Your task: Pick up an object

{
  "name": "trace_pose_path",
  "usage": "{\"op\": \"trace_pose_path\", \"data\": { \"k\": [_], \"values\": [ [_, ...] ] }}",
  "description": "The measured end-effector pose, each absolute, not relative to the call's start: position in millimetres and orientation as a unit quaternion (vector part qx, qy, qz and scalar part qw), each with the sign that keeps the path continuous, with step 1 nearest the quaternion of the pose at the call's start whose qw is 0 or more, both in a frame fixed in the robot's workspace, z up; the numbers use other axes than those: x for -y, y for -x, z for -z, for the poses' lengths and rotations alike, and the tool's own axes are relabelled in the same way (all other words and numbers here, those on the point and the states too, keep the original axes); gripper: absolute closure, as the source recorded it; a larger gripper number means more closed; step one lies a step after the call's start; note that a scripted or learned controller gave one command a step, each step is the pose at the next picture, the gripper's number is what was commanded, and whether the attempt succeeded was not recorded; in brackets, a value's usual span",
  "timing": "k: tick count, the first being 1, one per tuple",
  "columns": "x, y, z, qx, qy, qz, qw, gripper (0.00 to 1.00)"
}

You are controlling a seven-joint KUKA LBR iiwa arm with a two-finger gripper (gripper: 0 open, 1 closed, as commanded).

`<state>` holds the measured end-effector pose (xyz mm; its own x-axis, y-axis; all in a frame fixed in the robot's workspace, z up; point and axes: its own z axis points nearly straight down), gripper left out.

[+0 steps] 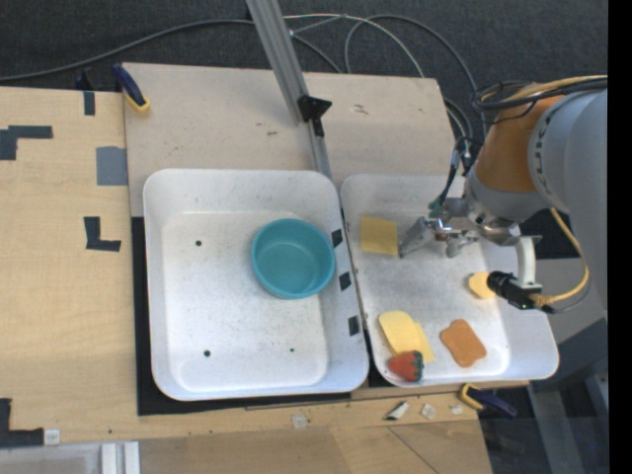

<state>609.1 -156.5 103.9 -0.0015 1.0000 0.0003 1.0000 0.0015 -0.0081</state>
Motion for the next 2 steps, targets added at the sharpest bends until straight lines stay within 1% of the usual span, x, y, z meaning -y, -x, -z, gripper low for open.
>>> {"op": "trace_pose_path", "data": {
  "k": [1,2],
  "values": [
    [156,-610.9,-118,0.708,0.706,-0.0011,0.001,1.0],
    [163,-606.2,-167,0.707,0.707,0.0007,-0.001,1.0]
  ]
}}
